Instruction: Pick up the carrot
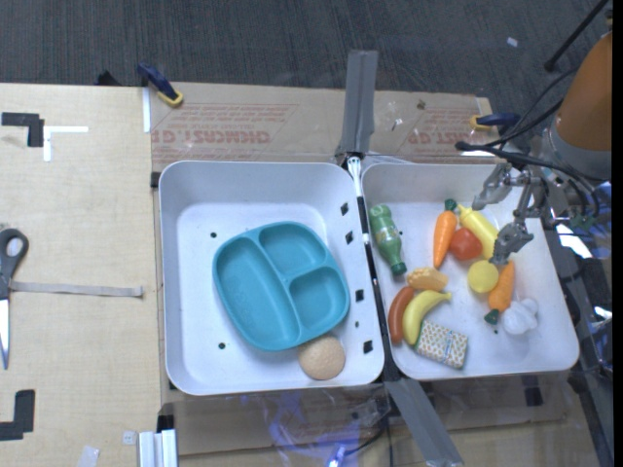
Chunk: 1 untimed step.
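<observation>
Orange carrot (443,237) in the right bin, left of the open, empty pincer (498,215).

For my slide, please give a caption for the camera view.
Gripper open above the right bin of toy food, near a carrot.

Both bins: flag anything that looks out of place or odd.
Nothing looks spilled or damaged. One oddity: a tan round item lies on the left bin floor against the blue divided plate, apart from the toy food heaped in the right bin.

Orange carrot (444,236), right bin
</observation>
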Each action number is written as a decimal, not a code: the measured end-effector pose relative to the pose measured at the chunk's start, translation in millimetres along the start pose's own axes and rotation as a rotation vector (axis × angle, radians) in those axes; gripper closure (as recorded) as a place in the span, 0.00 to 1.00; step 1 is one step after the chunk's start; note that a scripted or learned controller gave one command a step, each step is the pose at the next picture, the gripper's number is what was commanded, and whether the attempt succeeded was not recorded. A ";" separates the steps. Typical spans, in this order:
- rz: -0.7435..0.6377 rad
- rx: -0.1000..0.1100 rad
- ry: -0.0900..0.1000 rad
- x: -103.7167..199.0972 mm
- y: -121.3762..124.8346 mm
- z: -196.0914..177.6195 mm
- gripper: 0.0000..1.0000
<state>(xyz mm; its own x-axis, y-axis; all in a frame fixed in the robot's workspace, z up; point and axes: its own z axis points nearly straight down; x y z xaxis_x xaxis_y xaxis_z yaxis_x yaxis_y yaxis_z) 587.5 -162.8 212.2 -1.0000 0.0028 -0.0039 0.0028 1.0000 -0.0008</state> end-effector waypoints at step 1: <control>0.096 0.000 -0.001 -16.2 -14.0 118.8 0.00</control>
<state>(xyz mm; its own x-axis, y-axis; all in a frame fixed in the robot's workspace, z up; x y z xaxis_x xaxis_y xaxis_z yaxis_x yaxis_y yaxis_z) 604.2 -177.0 93.5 -0.9951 0.0990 -0.0052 0.0990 0.9951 -0.0006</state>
